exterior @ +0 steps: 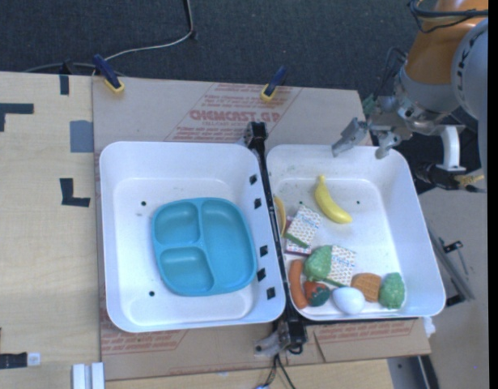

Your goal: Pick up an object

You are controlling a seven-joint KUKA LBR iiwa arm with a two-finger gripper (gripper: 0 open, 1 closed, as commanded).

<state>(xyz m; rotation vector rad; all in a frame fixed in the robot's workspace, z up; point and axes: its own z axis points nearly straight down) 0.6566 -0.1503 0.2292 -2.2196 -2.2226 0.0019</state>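
1. Left bin (119,217): a blue divided plate (204,245) is lying flat in it, near the middle.
2. Black clips (257,136) are sitting along the seam where the two bins are meeting.
3. Right bin (410,209): a yellow banana (331,201) is lying by itself toward the far side. Nearer the front, a patterned packet (301,228), a green leafy piece (319,262), an orange carrot (296,280), a white egg (348,300), an orange piece (366,284) and a green piece (392,290) are crowding together, several touching.
4. Gripper (363,143): hovering over the right bin's far rim, fingers spread apart, nothing between them, well apart from the banana.
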